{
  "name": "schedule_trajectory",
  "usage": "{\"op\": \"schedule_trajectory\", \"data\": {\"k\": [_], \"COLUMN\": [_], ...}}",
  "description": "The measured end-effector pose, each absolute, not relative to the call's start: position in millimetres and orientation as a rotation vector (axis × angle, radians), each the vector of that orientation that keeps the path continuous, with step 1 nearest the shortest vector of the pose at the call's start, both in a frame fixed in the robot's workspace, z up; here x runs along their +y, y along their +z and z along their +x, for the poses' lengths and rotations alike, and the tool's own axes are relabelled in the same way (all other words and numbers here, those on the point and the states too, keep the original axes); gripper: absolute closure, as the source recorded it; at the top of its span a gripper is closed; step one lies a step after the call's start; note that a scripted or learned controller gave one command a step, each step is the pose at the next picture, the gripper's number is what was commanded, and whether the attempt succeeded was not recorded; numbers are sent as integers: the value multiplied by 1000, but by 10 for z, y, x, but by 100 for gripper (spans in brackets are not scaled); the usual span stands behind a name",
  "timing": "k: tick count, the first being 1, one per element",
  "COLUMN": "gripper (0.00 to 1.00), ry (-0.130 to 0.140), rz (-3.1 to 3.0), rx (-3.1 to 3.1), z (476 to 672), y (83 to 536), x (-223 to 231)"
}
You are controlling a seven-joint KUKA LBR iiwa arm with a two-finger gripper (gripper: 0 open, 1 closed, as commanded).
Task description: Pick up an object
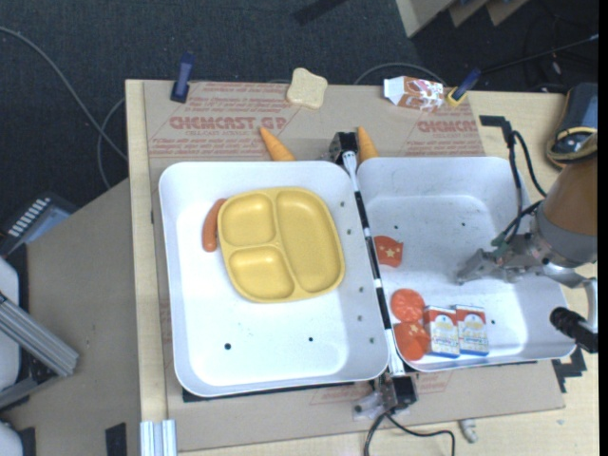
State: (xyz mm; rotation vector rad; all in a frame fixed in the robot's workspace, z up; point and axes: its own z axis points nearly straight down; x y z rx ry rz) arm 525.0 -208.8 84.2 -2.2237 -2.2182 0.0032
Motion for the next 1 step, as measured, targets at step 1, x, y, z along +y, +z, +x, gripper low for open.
{"op": "schedule_trajectory", "data": {"k": [1], "gripper": [0], "ry": [-6], "rz": [-2218], "rx": [-2227], "z": [5890], "y": [1620], "x": [-989]}}
